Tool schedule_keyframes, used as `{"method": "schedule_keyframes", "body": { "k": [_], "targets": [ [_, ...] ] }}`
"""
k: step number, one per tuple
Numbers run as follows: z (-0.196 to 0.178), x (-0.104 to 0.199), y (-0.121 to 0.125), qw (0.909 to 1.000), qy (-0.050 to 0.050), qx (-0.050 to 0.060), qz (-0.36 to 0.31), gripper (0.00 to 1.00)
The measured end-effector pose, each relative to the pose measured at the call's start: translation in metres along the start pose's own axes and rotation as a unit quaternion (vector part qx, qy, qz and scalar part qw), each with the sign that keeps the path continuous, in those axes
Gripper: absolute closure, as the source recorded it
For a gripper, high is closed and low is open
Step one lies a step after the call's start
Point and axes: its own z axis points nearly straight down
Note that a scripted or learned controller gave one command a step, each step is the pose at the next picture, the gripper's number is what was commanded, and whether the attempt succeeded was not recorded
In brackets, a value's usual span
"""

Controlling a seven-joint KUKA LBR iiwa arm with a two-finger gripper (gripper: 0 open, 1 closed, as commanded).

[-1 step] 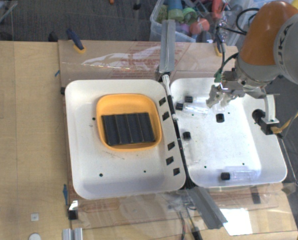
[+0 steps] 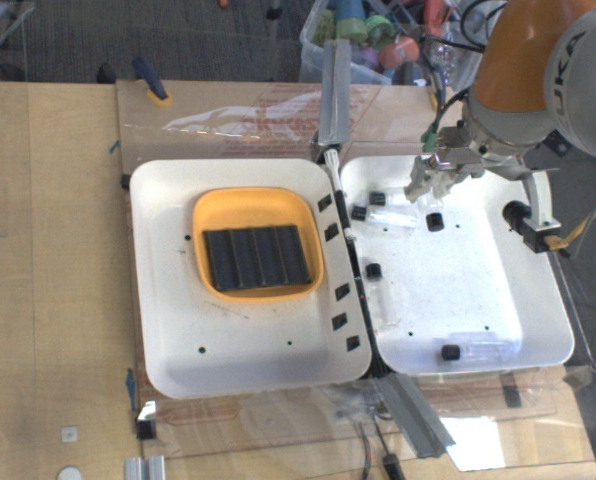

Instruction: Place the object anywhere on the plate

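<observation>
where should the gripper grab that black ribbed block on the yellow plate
Probably across the black ribbed block's short width, from straight above: it lies flat in the yellow plate, whose raised rim blocks a sideways approach.

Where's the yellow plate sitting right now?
The yellow plate sits in the left bin, toward its upper middle, with a dark ridged block lying on it; the gripper is over the right bin.

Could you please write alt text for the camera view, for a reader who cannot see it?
A yellow plate holding a dark ridged block sits in the left white bin. The gripper hangs over the right bin, near its far edge.
</observation>
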Motion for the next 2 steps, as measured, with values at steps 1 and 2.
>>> {"method": "schedule_keyframes", "body": {
  "k": [1, 2],
  "targets": [
    [0.002, 0.011, 0.027, 0.9988, 0.000, 0.000, -0.049, 1.00],
    [-0.028, 0.023, 0.029, 0.9896, 0.000, -0.001, -0.144, 1.00]
  ]
}}
